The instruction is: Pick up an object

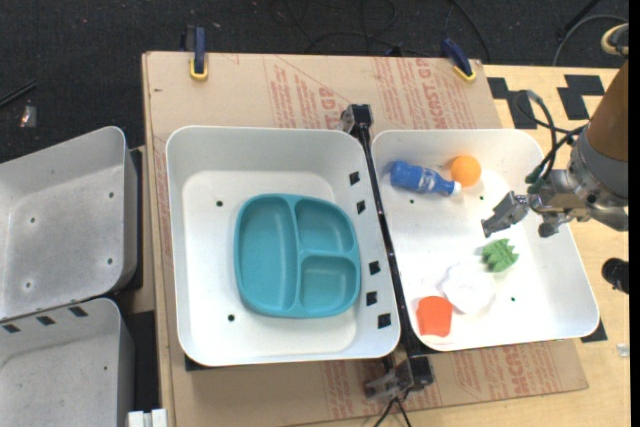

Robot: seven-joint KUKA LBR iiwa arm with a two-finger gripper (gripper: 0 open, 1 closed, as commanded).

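Fingers (pixel 527 214) spread, nothing held; green toy (pixel 499 256) just below, white lump (pixel 468 289) near.

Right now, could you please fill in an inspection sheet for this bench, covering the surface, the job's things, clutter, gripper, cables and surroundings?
Surface: cardboard-topped bench held by two clamps, bearing the left bin and right bin.
Job's things: in the right bin, a blue bottle lying beside an orange ball, a green toy, a white object and an orange-red object.
Clutter: a teal divided tray in the left bin.
Gripper: gripper over the right bin, above the green toy, holding nothing.
Cables: black cables on the floor behind the bench.
Surroundings: dark carpet, white panels at left.
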